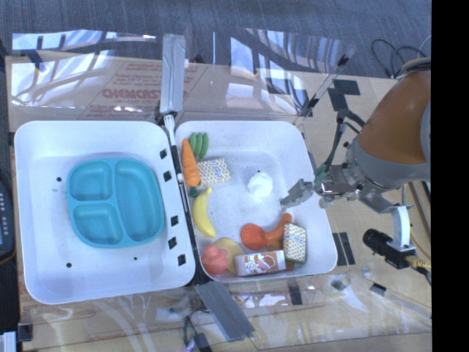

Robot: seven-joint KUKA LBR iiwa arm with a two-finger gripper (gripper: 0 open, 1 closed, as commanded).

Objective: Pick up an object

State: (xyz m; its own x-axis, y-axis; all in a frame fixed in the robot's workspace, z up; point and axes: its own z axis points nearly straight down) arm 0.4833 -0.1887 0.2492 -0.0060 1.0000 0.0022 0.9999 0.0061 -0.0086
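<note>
Nearest, in the right bin (pixel 311 163): juice carton (pixel 259 262), small box (pixel 294 242), orange toy (pixel 258 235). Farther, banana (pixel 202 213), white ball (pixel 259 185), carrot (pixel 190 163). Above them, gripper (pixel 297 193), finger spread indiscernible. Left, blue tray (pixel 115 201).

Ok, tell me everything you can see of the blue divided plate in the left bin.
The blue divided plate is a light turquoise tray with rounded corners, plastic by its look, split by raised ridges into three compartments: two on its left side and one long one on its right. It lies flat, slightly rotated, near the middle of the left bin, resting on the bin's white floor. Nothing lies in it, and no other item touches it.
</note>
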